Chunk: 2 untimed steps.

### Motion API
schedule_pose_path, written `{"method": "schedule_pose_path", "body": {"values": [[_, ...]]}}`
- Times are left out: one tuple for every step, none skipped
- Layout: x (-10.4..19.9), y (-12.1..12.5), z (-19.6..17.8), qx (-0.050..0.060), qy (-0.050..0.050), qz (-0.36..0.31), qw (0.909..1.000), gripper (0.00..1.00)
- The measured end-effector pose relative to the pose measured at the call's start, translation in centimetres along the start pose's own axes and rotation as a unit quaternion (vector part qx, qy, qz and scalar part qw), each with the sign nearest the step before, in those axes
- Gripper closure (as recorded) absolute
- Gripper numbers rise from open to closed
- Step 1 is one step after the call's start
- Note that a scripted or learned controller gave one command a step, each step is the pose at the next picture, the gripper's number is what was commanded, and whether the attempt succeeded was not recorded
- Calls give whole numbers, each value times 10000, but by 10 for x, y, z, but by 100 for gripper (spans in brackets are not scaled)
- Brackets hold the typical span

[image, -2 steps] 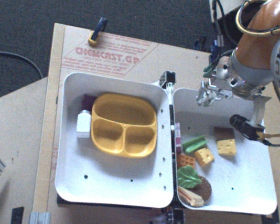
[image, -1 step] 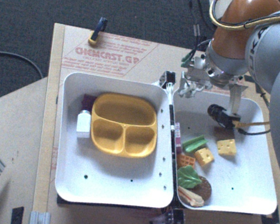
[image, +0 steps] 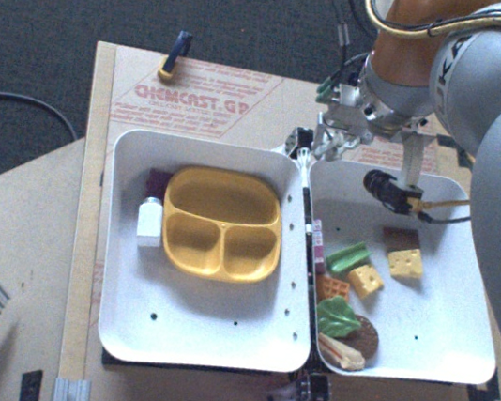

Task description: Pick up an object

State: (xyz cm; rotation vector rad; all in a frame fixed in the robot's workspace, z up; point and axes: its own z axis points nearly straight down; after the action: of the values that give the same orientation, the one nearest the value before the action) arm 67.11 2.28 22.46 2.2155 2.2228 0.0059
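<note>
Hovering at the right bin's [image: 461, 306] back-left corner, my gripper [image: 332, 142] — fingers unreadable to me — sits apart from the cheese [image: 405, 263], waffle [image: 332, 287] and tray [image: 222, 223].

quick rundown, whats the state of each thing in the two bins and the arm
yellow divided plate: right way up, flat in left bin
white bottle: lying against the plate's left edge
dark purple item: tucked behind the bottle
cheese pieces: loose in right bin, apart
green leaf pieces: lying loose by the divider
gripper: above the bins' far edge, nothing seen in it
</note>
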Motion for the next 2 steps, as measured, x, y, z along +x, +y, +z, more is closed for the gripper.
{"method": "schedule_pose_path", "body": {"values": [[9, -14, 8, 44, -1, 12, 10000, 100], [8, -8, 10, 15, -7, 11, 10000, 100]]}}
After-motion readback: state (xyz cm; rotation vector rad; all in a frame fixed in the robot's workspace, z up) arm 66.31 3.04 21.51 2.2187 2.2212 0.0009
